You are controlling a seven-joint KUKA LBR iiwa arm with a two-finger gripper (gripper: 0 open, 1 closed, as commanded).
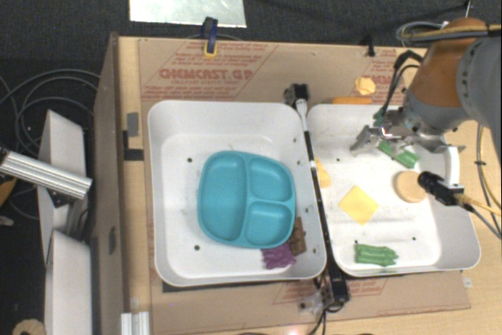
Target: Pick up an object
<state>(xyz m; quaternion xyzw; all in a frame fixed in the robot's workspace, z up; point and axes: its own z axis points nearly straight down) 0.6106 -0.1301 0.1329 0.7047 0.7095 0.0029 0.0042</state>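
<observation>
Objects for picking lie in the right white bin [469,247]: a flat yellow square piece [358,204] at centre, a round tan disc [408,186] at three o'clock, a green bumpy piece [375,253] at six. The grey two-finger gripper [382,139] hovers at twelve o'clock; I cannot tell its spread. Best to descend straight, centred over one piece, clear of the wall.

A brown board [235,67] with faded red lettering covers the bench top, and two white bins sit on it side by side. The left bin [169,129] lies toward nine o'clock, the right bin [459,235] toward three, their inner rims touching along a dark strip [310,161]. At twelve o'clock a small yellow-and-blue clamp [209,38] grips the board's far edge.
</observation>
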